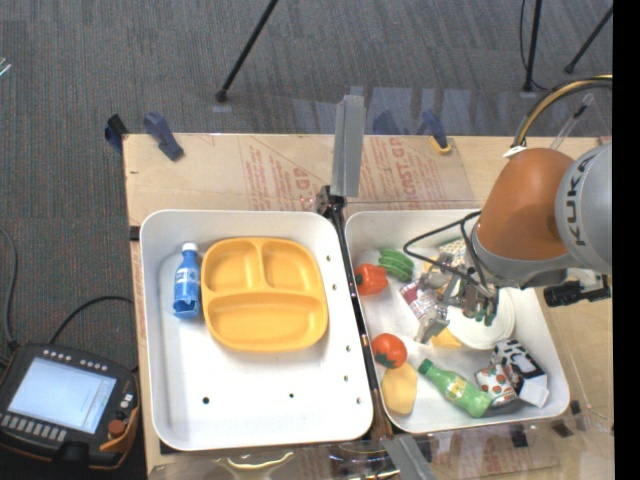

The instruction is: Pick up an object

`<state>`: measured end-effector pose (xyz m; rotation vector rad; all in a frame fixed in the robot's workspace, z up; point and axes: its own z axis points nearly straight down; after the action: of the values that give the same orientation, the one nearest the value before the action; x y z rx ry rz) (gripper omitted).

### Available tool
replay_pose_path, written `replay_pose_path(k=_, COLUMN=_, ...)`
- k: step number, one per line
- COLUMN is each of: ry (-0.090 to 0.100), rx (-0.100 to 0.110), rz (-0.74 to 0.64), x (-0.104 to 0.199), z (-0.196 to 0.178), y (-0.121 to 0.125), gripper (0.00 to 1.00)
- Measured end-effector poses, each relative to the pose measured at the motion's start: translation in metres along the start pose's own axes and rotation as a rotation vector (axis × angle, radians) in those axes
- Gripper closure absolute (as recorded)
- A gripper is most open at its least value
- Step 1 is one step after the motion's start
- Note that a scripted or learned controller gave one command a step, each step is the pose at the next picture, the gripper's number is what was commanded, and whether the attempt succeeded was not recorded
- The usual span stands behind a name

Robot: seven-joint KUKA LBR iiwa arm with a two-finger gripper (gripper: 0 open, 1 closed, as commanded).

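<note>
- Camera view puts my gripper low in the right bin, in the middle of a crowded pile, so I judge this to be the reach-and-close step, with nothing picked yet.
- The task names no particular object; the candidates nearest the fingertips are a yellow wedge-like item just beside them, a pink-and-white packet to their left, and a white round dish touching the gripper's right side.
- Jaws: I see metal fingers angled down and left, but the clutter behind them hides the gap, so I cannot tell whether they are spread or pressed together, and I see nothing clearly pinched.
- Further out in the same bin lie a red tomato-like ball, a yellow pear-shaped fruit, a green bottle, a red pepper, a green pod and a printed carton.
- Next move, as I judge it: settle over one item, close firmly, then lift straight up to check the hold.
- Room is tight: neighbours crowd every side, and the divider wall between the bins is near on the left.
- The left bin holds a yellow divided plate and a blue bottle, with open floor along its front.
</note>
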<state>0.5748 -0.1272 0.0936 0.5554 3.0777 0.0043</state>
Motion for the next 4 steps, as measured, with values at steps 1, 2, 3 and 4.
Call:
replay_pose_path(k=1, ry=-0.003, rx=0.002, rz=0.113, x=0.015, z=0.0, y=0.014, gripper=0.0)
replay_pose_path(k=2, ry=0.011, rx=0.005, rz=0.229, x=-0.002, z=0.005, y=-0.078, gripper=0.0)
replay_pose_path(k=3, ry=0.049, rx=0.022, rz=0.289, x=-0.044, z=0.011, y=-0.052, gripper=0.0)
replay_pose_path(k=4, ry=0.064, rx=0.061, rz=0.612, x=-0.037, z=0.015, y=0.003, gripper=0.0)
